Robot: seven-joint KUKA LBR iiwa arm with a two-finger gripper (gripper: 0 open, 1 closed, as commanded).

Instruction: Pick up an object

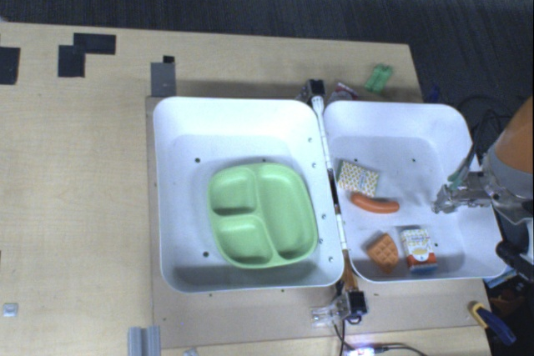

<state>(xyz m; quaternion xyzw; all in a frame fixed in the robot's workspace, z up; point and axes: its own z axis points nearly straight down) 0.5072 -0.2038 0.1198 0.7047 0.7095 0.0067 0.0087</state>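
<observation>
The right bin (400, 125) holds a patterned sachet (357, 177), a sausage (375, 203), a waffle-like piece (383, 251) and a small carton (418, 250). My gripper (446, 202) hangs over the right side of this bin, to the right of the sausage and above the carton. Nothing shows between its fingers. The orange band of the arm (517, 137) is at the view's right edge.
The left bin (179, 179) holds a green divided plate (262, 213). A green object (378, 78) lies on the bench behind the right bin. Clips and cables sit at the bins' junction (315, 90) and below the front rim (350, 306).
</observation>
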